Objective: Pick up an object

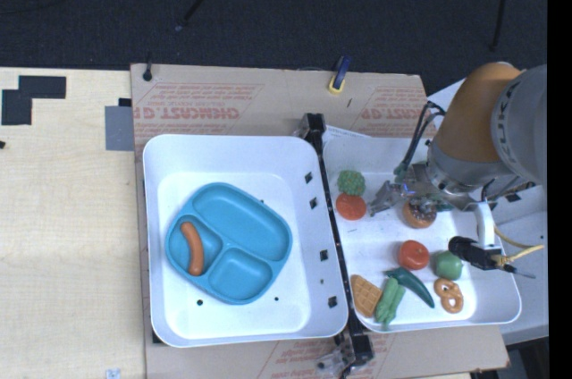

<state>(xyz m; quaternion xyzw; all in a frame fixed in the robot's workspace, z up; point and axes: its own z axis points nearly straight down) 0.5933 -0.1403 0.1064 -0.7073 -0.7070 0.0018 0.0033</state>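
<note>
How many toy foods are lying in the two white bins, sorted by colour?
Green: 4
Red: 2
Orange or tan: 3
Brown, under the hand: 1
Total: 10

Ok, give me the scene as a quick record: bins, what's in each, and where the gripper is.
left bin: blue divided plate with a sausage in its left compartment
right bin: broccoli, two tomatoes, green pepper, pretzel, chili, cracker
gripper: low over the right bin, above a brown item
grasp: cannot tell
</note>
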